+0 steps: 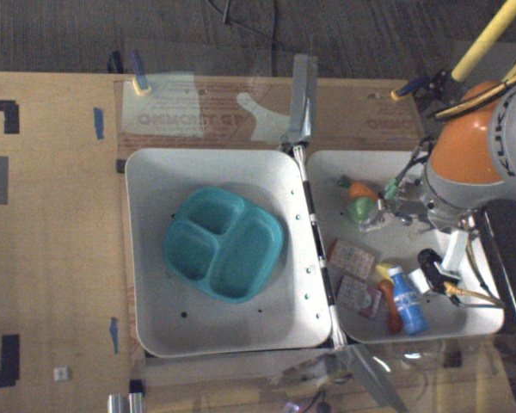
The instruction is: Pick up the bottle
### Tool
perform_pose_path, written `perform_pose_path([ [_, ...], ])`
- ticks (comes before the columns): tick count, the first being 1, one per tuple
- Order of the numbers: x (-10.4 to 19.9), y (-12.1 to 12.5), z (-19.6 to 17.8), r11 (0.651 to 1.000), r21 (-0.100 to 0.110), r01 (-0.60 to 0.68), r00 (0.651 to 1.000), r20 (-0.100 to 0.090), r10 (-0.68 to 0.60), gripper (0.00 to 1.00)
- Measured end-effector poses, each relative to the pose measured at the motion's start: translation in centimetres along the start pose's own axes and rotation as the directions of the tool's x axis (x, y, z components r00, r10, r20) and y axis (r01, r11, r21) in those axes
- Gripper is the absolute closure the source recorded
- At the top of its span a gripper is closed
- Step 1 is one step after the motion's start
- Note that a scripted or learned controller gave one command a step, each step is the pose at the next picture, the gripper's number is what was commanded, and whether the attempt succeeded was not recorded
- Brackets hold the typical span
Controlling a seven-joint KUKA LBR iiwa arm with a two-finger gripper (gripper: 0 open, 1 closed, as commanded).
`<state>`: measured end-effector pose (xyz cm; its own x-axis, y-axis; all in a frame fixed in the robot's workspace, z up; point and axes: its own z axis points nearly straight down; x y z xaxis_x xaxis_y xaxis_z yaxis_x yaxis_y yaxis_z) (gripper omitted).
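Note:
The bottle point(407, 301) is blue with a yellow cap and lies near the front of the right bin point(486, 321), its cap pointing to the back left. My gripper point(389, 205) hangs over the back half of that bin, well behind the bottle. It is close beside a green ball point(359, 212) and an orange toy point(361, 190). The wrist hides its fingertips from above.
A red-orange item point(390, 306) lies against the bottle's left side. Two small printed packets point(353, 255) point(356, 292) lie left of it. The left bin point(146, 317) holds a teal divided plate point(224, 243). A metal divider point(314, 239) separates the bins.

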<state>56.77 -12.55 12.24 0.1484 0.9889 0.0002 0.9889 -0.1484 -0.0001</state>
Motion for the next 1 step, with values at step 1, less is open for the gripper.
perform_pose_path([
  [1, -7.46, -3.86, 3.47, 1.0, -0.007, 0.009, 1.0, 0.003, -0.009, 0.0],
])
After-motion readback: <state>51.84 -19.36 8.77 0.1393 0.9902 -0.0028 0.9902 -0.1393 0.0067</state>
